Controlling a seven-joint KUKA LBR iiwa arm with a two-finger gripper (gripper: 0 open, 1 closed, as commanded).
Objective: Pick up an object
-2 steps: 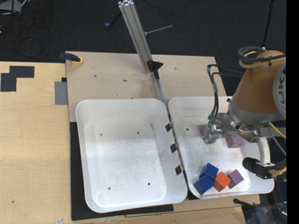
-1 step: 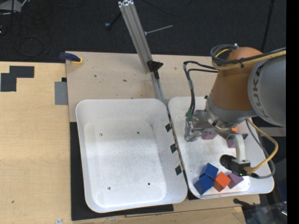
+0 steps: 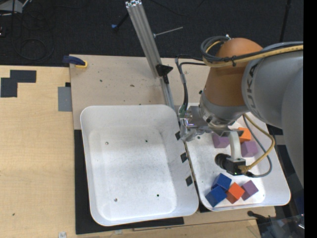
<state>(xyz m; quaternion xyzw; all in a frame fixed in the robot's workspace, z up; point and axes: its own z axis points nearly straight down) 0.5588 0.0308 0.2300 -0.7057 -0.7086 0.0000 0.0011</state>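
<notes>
The right bin holds several small blocks. Two blue blocks, an orange block and a purple block cluster at its near end. Farther back lie two purple blocks and another orange block, partly hidden by the arm. My gripper hangs below the orange wrist band, over the far left part of the right bin, close to the wall shared with the left bin. The wrist body hides most of it, and no block shows in its grasp.
The left bin sits beside the right one. A slanted aluminium post rises behind the bins. Cables loop from the wrist over the right bin. A blue clamp sits at the bench's back left corner.
</notes>
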